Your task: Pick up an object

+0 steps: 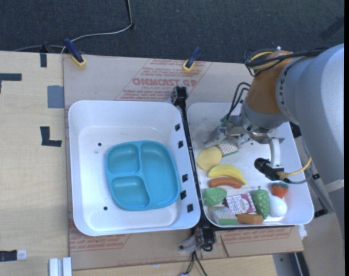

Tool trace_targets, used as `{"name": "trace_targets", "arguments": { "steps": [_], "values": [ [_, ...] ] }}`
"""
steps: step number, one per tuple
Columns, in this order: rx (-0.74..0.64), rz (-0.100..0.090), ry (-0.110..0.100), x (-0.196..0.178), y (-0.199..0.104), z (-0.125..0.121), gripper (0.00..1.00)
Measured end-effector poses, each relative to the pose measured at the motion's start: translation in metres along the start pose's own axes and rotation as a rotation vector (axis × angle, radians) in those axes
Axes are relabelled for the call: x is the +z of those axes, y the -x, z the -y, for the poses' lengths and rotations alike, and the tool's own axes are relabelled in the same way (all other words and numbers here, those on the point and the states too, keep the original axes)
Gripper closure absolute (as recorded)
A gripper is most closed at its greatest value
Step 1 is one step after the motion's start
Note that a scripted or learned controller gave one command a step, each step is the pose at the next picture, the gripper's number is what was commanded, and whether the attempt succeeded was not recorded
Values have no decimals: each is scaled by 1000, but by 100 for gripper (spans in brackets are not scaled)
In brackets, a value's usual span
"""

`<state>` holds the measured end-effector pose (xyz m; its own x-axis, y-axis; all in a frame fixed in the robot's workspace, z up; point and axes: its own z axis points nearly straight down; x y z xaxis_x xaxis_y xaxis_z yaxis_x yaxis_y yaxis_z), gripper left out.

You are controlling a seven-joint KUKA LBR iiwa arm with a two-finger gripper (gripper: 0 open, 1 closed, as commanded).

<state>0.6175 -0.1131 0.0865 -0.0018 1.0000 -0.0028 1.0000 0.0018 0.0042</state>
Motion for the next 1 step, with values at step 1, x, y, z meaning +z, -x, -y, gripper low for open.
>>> {"name": "trace_targets", "arguments": {
  "steps": [1],
  "values": [
    [0, -1, -2, 1, -5, -47, 0]
  ]
}}
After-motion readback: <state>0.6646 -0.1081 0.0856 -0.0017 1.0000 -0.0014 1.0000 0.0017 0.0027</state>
